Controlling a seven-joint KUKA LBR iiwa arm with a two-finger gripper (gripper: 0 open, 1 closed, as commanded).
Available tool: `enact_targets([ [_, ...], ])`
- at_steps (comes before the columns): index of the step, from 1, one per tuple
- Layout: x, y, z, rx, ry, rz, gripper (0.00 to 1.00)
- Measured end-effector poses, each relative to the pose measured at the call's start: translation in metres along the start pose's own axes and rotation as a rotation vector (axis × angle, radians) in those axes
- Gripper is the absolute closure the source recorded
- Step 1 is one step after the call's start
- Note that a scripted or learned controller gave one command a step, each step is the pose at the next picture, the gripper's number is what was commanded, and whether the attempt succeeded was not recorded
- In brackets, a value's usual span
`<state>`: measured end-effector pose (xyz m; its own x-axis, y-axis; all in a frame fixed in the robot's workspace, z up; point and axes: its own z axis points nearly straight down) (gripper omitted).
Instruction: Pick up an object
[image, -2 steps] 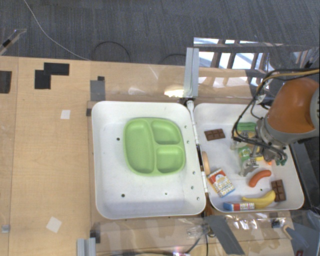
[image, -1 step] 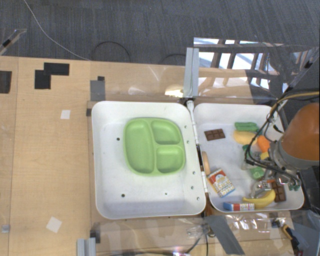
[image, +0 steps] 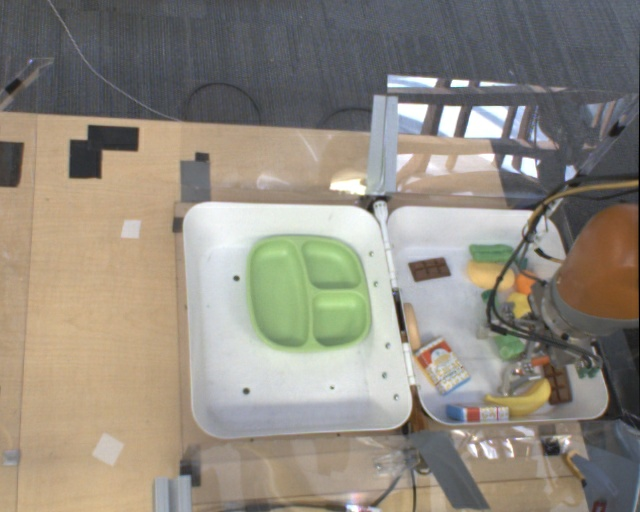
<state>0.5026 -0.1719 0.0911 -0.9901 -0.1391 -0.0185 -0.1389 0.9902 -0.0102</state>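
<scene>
While the arm (image: 600, 270) reaches in from the right over the right bin (image: 440, 235), its orange band sits above the bin's far-right side and black cables loop off the wrist toward the left. Gripper (image: 530, 372) is low over the bin's lower right corner, metal fingertips pointing down at the cluster of items there; finger spacing cannot be judged from this angle, and nothing is visibly clamped between them.

Right bin contents:
- brown chocolate bar (image: 430, 269), flat, upper left area, apart from the rest.
- green item (image: 491, 253) at top, with a yellow item (image: 487, 274) just beside it below.
- orange piece (image: 517, 301) and green piece (image: 511, 347), partly hidden behind the cables and wrist.
- small red-and-white carton (image: 442, 365), lying tilted, left of centre.
- banana (image: 520, 399) along the bottom edge, directly under the gripper tip, appears touching or nearly so.
- second brown chocolate piece (image: 558, 384) just right of the banana.
- small tube with a blue end and red band (image: 468, 413), at the bottom wall, touching the banana's left end.
- tan disc (image: 410, 326) on edge against the left wall.

Left bin (image: 210, 330) holds a green three-compartment plate (image: 308, 291), centred slightly high, right way up.
</scene>
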Motion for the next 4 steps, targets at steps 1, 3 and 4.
enact_targets([
  [1,0.001,0.010,0.000,0.001,-0.002,0.057,0.00],
  [3,0.005,0.001,0.000,-0.005,-0.003,0.034,0.00],
  [4,0.004,-0.004,0.000,-0.006,0.000,0.001,0.00],
])
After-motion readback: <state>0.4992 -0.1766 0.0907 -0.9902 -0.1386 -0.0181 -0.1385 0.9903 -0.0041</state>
